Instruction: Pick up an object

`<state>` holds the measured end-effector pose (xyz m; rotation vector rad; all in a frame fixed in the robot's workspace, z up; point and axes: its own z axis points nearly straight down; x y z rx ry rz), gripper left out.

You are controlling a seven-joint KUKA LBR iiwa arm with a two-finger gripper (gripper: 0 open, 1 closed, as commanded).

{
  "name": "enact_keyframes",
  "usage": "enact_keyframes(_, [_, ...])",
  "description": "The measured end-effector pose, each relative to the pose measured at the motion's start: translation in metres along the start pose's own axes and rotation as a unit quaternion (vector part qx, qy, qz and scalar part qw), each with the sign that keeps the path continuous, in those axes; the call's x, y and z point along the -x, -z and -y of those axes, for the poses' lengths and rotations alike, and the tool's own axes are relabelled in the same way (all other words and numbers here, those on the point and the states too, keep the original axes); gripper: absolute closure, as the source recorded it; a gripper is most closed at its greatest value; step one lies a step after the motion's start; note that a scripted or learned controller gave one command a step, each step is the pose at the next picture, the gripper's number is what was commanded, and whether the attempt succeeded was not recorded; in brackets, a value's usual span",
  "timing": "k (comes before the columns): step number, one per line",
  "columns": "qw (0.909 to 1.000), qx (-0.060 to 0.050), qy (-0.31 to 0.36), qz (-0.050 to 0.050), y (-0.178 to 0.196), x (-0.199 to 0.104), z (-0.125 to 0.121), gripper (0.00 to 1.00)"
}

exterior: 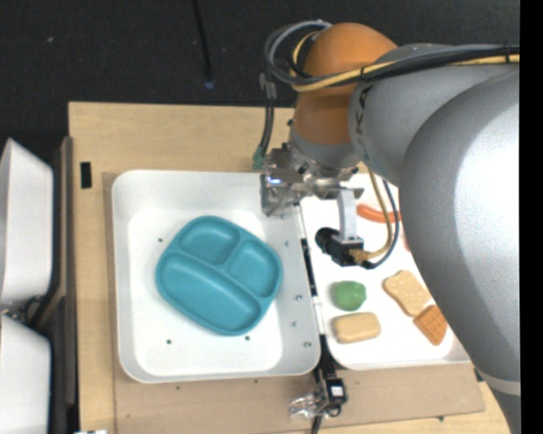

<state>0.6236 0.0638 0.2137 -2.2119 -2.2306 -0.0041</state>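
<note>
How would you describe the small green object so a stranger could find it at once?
Take the white bin on the view's right, not the one holding the blue tray. By its left wall, just above a pale tan roll, lies a small round piece. It alone is green; its neighbours are tan or orange.

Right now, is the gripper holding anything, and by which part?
It cannot be told. The gripper sits over the wall between the two bins, its tip too unclear to judge.
</note>
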Motion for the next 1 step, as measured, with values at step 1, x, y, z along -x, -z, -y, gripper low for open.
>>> enact_keyframes(1, [1.0000,-0.001,-0.002,0.001,0.0001,0.0038,0.0006,0.00])
